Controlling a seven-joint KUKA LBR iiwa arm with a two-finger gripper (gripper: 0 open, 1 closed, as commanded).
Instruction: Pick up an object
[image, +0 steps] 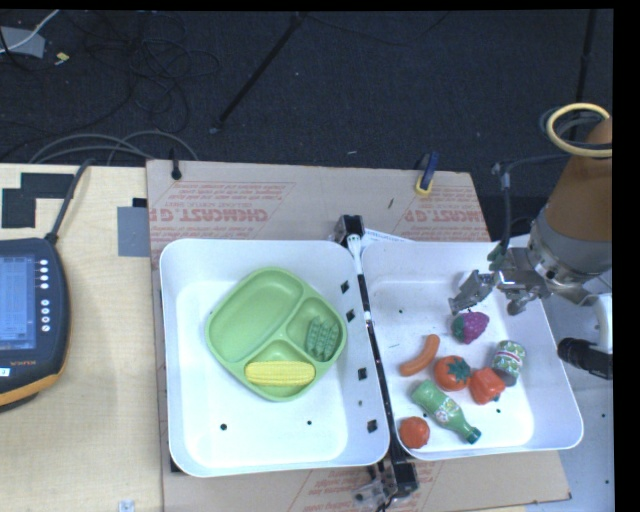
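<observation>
My gripper (493, 295) hangs over the back right part of the right bin (400, 275), its two grey fingers spread apart with nothing between them. Just below it lies a purple toy (471, 325). Further forward in the same bin are an orange sausage (420, 354), a red tomato (452, 372), a red pepper (487, 385), a small can (508, 359), a green bottle (446, 411) and an orange fruit (414, 431).
The left bin (190, 400) holds a green divided plate (245, 310) with a yellow corn cob (279, 373) and a green ridged piece (321, 339). A tablet pendant (25, 315) lies at the far left of the bench.
</observation>
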